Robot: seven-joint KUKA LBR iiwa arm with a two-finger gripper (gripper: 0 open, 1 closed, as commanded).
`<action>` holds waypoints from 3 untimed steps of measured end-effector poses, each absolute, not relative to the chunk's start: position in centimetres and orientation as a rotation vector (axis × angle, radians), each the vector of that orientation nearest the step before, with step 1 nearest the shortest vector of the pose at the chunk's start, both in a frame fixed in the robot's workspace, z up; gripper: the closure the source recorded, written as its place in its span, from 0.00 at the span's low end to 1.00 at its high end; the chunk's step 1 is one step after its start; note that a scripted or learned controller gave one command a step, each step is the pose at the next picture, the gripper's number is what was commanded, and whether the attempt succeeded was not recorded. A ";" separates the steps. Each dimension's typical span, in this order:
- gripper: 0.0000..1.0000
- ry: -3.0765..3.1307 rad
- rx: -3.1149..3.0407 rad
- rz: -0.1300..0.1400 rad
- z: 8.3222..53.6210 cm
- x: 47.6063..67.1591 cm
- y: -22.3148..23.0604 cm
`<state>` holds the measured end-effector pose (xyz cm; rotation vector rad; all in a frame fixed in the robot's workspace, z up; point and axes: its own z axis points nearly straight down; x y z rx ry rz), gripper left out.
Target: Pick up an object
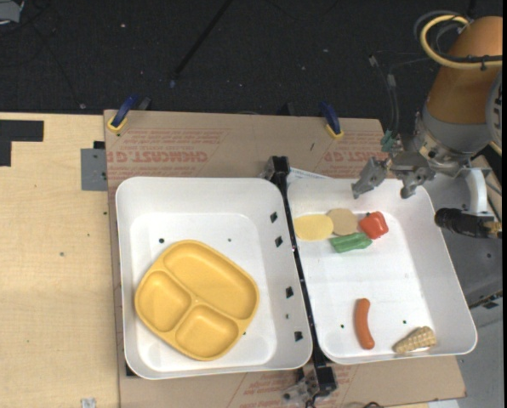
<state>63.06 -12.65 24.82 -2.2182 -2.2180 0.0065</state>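
My gripper [390, 182] hangs over the far edge of the right bin [424, 270], fingers spread apart and empty. Just below it in that bin lies a cluster of toy foods: a yellow disc [313, 226], a tan round piece [343, 221], a red piece [373, 224] and a green piece [350, 243]. Nearer the front lie an orange sausage [364, 323] and a waffle cone [415, 340].
The left bin [151, 202] holds a yellow divided plate [196, 298]. A black divider [289, 253] runs between the bins. Blue and yellow clamps [332, 120] hold the cardboard at the back. The arm's orange band [466, 66] stands at the upper right.
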 end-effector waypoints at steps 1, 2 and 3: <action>0.00 -2.222 -2.221 0.000 25.2 63.2 -12.6; 0.00 -2.219 -2.218 0.005 19.4 62.2 -12.9; 0.00 -2.219 -2.218 0.005 13.9 61.4 -12.1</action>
